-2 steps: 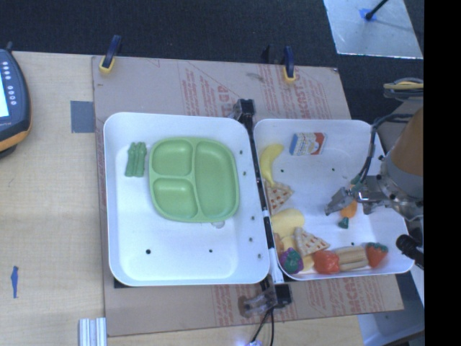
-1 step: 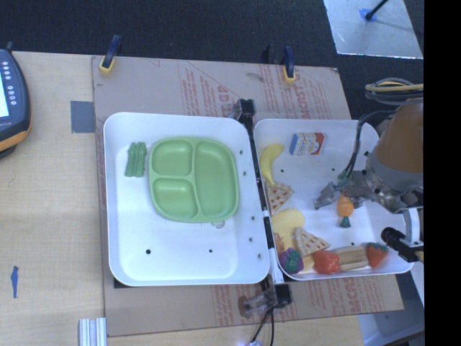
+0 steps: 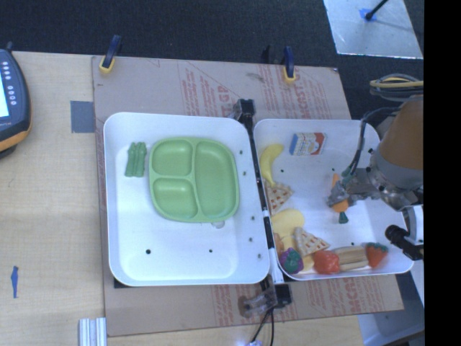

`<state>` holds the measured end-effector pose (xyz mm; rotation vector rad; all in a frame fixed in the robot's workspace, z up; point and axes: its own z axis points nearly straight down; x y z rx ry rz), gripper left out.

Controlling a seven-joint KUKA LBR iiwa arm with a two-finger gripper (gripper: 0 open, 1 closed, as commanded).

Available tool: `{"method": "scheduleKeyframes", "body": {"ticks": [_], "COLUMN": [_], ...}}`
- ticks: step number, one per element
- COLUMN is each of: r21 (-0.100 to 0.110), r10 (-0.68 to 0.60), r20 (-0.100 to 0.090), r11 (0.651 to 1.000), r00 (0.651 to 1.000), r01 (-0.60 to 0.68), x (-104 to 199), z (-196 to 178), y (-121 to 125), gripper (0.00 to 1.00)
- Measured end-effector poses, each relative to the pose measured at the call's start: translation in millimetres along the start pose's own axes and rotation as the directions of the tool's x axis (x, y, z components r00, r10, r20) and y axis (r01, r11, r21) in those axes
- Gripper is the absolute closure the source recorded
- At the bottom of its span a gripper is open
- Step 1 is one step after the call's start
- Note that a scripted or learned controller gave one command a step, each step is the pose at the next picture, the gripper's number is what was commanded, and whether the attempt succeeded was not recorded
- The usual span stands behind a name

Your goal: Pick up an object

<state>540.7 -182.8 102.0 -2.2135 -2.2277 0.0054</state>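
Observation:
The right bin (image 3: 317,179) holds several toy foods: a banana (image 3: 269,161), a small milk carton (image 3: 306,144), a waffle wedge (image 3: 279,194), a yellow piece (image 3: 287,222), purple grapes (image 3: 290,259), a tomato (image 3: 326,263), a bread stick (image 3: 353,256) and a strawberry (image 3: 376,254). My gripper (image 3: 343,194) hangs low over the right side of this bin. A small orange carrot with a green tip (image 3: 340,208) lies directly below it, touching or nearly touching its tip. Whether the carrot is gripped is hidden by the wrist.
The left bin (image 3: 130,244) carries a green divided plate (image 3: 194,179) and a bunch of green beans (image 3: 135,158). A black divider clip (image 3: 245,109) sits between the bins. A teach pendant (image 3: 11,99) lies at the far left.

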Motion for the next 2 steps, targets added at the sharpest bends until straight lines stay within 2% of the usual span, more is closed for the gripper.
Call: {"method": "scheduleKeyframes", "body": {"ticks": [1, 2], "r21": [-0.005, -0.007], "r10": [-0.01, -0.007], "r20": [-0.005, -0.006], "r11": [1.0, 1.0], "r00": [1.0, 1.0], "r01": [0.01, 0.007], "x": [98, 180], "z": [-38, -94], "y": [38, 59], "gripper": [1.0, 1.0]}}
